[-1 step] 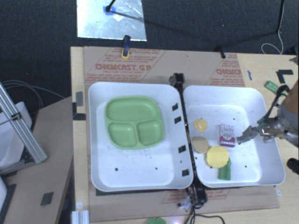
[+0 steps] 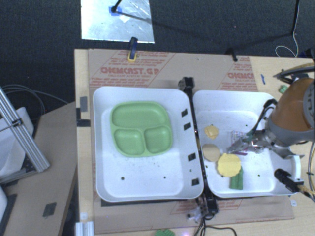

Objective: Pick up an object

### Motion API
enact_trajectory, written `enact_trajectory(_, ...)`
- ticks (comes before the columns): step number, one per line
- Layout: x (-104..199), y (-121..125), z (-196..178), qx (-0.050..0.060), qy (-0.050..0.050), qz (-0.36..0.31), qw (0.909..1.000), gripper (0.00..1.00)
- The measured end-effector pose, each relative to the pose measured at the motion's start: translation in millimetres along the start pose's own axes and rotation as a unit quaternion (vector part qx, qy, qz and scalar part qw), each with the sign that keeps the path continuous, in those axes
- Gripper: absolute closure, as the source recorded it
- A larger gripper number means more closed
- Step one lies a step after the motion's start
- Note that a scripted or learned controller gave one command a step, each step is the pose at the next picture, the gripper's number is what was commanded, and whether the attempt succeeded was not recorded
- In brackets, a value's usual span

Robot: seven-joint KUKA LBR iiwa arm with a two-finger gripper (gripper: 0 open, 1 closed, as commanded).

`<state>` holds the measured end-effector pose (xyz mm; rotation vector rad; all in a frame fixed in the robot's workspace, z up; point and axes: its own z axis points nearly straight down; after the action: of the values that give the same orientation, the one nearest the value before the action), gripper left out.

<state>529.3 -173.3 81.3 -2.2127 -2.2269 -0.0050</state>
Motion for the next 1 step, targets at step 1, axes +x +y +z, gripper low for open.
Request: enact_trajectory(1, 3.5, 29.6, -4.0, -0.002, -0.003, 0.0, 1.0, 0.0)
